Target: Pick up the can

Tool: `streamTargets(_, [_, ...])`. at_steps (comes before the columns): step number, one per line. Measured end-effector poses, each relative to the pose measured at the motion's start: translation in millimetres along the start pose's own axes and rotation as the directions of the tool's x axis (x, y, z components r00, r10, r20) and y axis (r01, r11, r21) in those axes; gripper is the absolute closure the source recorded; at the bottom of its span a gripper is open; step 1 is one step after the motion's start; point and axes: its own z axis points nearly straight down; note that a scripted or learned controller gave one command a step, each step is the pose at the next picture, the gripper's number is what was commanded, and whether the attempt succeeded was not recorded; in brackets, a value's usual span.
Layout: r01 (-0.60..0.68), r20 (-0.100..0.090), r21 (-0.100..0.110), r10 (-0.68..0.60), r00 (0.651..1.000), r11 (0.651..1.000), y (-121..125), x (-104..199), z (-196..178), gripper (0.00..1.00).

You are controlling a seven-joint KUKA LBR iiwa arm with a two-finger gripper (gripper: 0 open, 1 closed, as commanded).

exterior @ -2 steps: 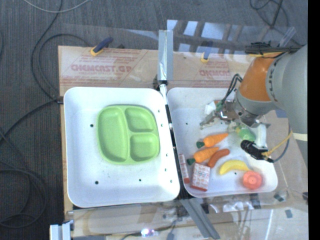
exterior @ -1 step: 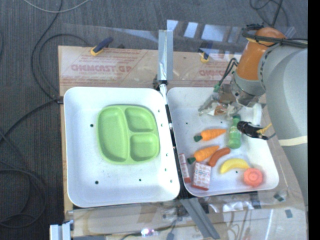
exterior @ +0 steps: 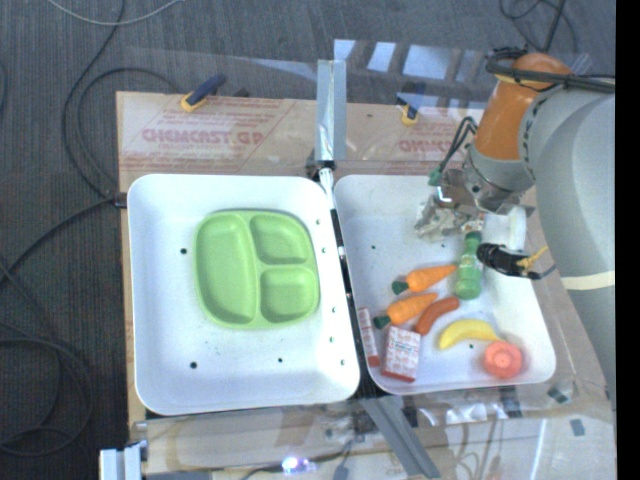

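The can (exterior: pixel 402 353), red and white, lies on its side near the front left corner of the right bin (exterior: pixel 380 208). My gripper (exterior: pixel 438 220) hangs over the back of that bin, below the orange band of the arm (exterior: pixel 505 118). It is well behind the can, with the carrots between them, and nothing shows in its grasp.
In the right bin lie two carrots (exterior: pixel 425 278), a reddish sausage (exterior: pixel 437 314), a green bottle (exterior: pixel 468 273), a banana (exterior: pixel 468 333), a red-orange round fruit (exterior: pixel 503 359) and a small red stick (exterior: pixel 366 323). The left bin (exterior: pixel 160 368) holds a green divided plate (exterior: pixel 258 268).
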Motion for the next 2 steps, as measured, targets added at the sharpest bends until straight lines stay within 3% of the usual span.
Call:
streamTargets(1, [-0.052,-0.003,-0.052,0.052,0.999,0.997,1.1,23.3,-95.8,1.0])
streamTargets(2, [-0.015,-0.005,-0.062,0.014,1.0,0.998,-103.6,27.1,9.6,1.0])
